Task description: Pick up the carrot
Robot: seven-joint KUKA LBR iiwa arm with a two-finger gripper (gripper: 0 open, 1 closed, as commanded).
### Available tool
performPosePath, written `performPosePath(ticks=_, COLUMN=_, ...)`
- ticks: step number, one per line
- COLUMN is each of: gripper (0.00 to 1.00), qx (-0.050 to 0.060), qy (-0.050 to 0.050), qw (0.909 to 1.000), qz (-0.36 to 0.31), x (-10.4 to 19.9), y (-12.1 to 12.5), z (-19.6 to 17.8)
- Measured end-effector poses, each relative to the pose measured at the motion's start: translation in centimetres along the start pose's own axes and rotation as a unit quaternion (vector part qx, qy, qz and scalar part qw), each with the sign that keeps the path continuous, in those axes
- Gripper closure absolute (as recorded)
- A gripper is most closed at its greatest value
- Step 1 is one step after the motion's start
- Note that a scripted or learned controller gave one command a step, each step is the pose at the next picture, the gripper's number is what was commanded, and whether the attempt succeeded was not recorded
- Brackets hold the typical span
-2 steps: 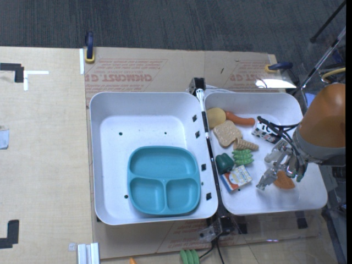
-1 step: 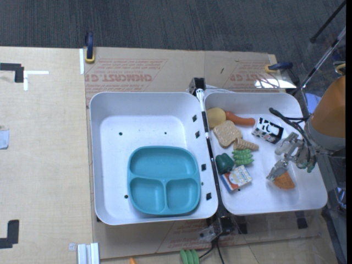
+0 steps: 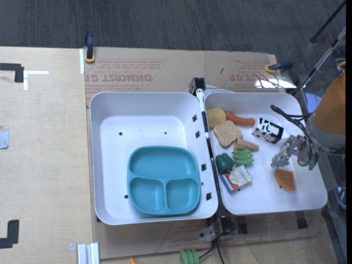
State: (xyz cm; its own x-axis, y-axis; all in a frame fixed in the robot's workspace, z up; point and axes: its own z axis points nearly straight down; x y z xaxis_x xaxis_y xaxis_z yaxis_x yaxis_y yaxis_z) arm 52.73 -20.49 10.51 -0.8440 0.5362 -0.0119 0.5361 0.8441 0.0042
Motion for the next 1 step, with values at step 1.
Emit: performPosePath(ticks=1, gripper=0.0, qx=0.0, qy=0.0, qw=1.0, qz=0.0, x=0.01, y=0.0, z=0.0)
